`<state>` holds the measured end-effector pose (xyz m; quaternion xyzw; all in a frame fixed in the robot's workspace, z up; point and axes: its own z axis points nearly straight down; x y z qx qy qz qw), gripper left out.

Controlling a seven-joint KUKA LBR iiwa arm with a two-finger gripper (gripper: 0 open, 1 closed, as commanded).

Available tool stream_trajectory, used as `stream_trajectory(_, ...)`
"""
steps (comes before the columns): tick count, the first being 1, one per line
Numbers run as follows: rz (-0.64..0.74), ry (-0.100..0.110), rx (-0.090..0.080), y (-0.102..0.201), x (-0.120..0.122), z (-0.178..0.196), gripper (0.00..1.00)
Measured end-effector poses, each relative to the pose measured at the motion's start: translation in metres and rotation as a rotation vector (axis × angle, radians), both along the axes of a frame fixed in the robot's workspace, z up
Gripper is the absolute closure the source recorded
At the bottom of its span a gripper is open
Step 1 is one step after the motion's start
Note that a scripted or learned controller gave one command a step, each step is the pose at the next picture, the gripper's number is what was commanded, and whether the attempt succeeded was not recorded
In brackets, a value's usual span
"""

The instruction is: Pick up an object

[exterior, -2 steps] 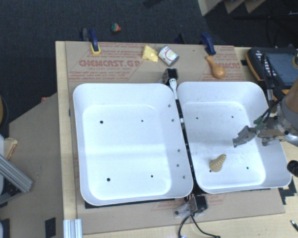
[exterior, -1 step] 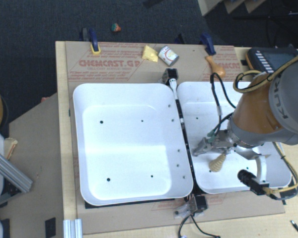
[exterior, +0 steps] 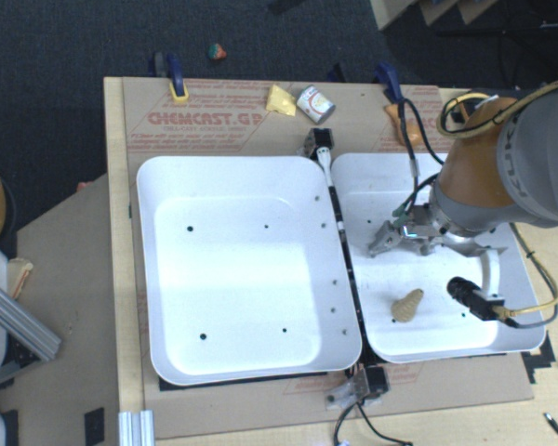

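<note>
You have the arm (exterior: 502, 170) reaching in over the right bin (exterior: 372, 277), with its orange band sitting above the wrist and the gripper (exterior: 391, 237) low over the bin's floor, toward the wall the bin shares with the left bin (exterior: 167, 249). Your gripper's metal fingers (exterior: 383, 242) point toward that shared wall; they look splayed apart, and nothing sits between them. The one loose thing in the right bin is a small tan cone-shaped object (exterior: 408, 306); it lies on the bin floor nearer the bin's front rim, apart from the gripper and untouched by it. A black cable connector (exterior: 471, 298) hangs off the arm just beside the object, on the side away from the shared wall. Behind the right bin, on the brown board, you can see a yellow scrap (exterior: 281, 101) and a small white-and-grey block (exterior: 315, 104) lying next to each other, and a blue clamp (exterior: 176, 74) farther along the board's back edge.
</note>
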<state>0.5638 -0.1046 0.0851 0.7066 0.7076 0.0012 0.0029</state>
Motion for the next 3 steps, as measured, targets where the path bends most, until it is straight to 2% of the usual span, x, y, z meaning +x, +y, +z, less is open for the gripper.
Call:
stream_trajectory(1,-0.003,0.014,0.005,0.006,-0.064,-0.001,0.00)
stream_trajectory(2,-0.003,0.001,-0.001,-0.023,-0.044,0.034,0.00)
stream_trajectory(3,-0.003,0.011,0.005,-0.011,-0.073,-0.002,0.00)
